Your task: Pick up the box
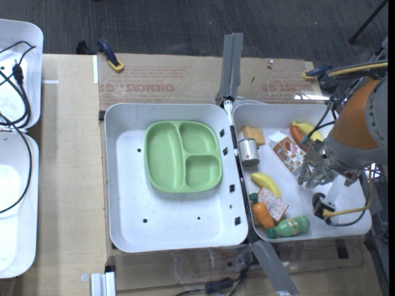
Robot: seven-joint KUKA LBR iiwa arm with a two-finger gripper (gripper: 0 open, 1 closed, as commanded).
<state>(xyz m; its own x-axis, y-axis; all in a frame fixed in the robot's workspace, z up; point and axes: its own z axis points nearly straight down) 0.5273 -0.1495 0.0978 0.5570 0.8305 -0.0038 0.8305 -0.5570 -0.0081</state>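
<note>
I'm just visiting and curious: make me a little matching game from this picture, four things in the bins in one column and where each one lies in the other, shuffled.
Things:
1. green plate
2. metal can
3. green bottle
4. banana

Places:
A. near front edge of the right bin
B. middle of the right bin
C. in the left bin
D. by the right bin's left wall, towards the back

Pairs: 1-C, 2-D, 3-A, 4-B
</note>
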